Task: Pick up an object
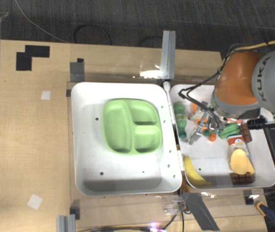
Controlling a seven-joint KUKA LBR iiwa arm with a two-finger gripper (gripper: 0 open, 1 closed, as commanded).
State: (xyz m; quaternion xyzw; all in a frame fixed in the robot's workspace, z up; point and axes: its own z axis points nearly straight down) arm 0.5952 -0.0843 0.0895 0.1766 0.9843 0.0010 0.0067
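Observation:
My gripper (200, 128) hangs low over the middle of the right bin (268, 175), below the grey arm with its orange band (238, 79). Right by it lie a small orange carrot-like piece (210, 134) and a green item (232, 129). A green bottle-shaped object (179, 116) lies just left of the gripper, along the bin's left wall. A banana (194, 173) rests at the bin's front left. A yellow pear-like fruit (241, 162) and a brown chocolate bar (240, 179) sit at the front right. The arm hides part of the bin's back.
The left bin (86, 178) holds a green divided plate (130, 125) near its middle. A red-and-white packet (237, 141) lies above the yellow fruit. A metal post (168, 54) stands behind the seam between the bins. Black cables run over the right bin's back.

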